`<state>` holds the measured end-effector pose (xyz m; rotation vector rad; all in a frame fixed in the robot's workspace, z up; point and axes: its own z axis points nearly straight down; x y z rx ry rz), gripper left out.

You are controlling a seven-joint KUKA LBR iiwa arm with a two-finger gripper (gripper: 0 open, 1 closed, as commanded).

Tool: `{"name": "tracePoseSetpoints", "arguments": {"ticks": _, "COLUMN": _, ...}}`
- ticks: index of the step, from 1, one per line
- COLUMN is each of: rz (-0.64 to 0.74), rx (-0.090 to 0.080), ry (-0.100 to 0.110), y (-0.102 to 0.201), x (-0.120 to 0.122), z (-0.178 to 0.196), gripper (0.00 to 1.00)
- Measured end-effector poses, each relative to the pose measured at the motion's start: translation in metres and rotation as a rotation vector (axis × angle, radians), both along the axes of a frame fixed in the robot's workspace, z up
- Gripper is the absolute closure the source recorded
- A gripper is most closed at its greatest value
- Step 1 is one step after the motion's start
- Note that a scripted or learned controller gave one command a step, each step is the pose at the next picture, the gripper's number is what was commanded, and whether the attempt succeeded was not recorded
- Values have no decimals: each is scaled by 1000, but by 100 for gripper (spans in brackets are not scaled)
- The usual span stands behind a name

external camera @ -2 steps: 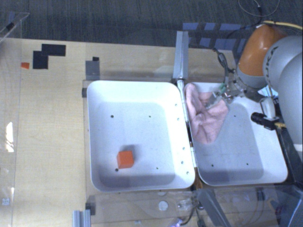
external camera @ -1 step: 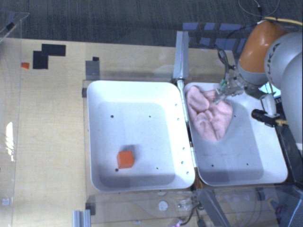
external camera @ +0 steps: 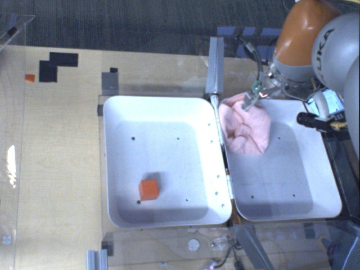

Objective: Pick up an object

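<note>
1. Pale wood made up the table [external camera: 56,167], with a strip of dark floor behind it and a few black marks near its far left corner.
2. Two shallow white bins sat side by side on it: the left bin [external camera: 169,117] and the right bin [external camera: 292,196], their inner walls almost touching.
3. From the right, the grey arm [external camera: 337,44] with its orange band reached down over the far left corner of the right bin.
4. A pink cloth [external camera: 247,131] lay bunched in that corner, pressed against the wall next to the left bin. It looked soft, light and limp, so it would probably sag and trail when lifted; a raised fold near the top of the heap seemed the best place to pinch.
5. The gripper [external camera: 251,99] was at the cloth's upper edge, touching it. Its fingers looked drawn close together on a tuft of fabric, but whether they truly had hold of it could not be told.
6. A small orange block [external camera: 149,189] sat alone in the left bin near the front. It appeared stiff and easy to grasp across its flat sides.
</note>
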<state>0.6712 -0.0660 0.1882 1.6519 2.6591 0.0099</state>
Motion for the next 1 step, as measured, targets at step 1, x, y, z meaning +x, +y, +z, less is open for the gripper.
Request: {"name": "tracePoseSetpoints", "arguments": {"ticks": 1, "rz": 26, "rx": -1, "ry": 3, "y": 25, "x": -1, "z": -2, "gripper": 100}}
